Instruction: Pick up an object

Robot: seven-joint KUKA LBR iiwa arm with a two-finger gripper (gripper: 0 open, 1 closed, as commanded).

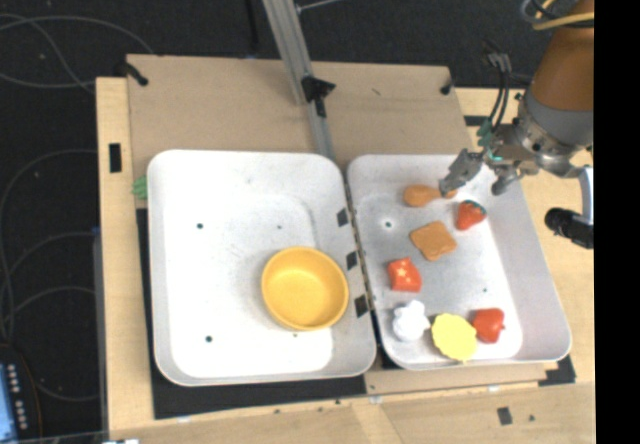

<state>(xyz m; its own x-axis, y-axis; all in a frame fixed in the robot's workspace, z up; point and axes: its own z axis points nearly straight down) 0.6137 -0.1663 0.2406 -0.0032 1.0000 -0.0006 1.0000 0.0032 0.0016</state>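
Nearest, the right bin [520, 262] holds a yellow disc [455, 335] and red pieces toward six o'clock. Farther, at twelve o'clock, the orange oval piece [421, 196] lies just beside the gripper [478, 175], fingers spread, holding nothing. It looks light, stiff, smooth; pinch across its narrow width.

Metal pole [285, 27] slants over bench [210, 107]; cables [40, 42] left.

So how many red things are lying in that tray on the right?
3: one by the gripper, one near the tray's middle left, one beside the yellow disc. None seem hidden.
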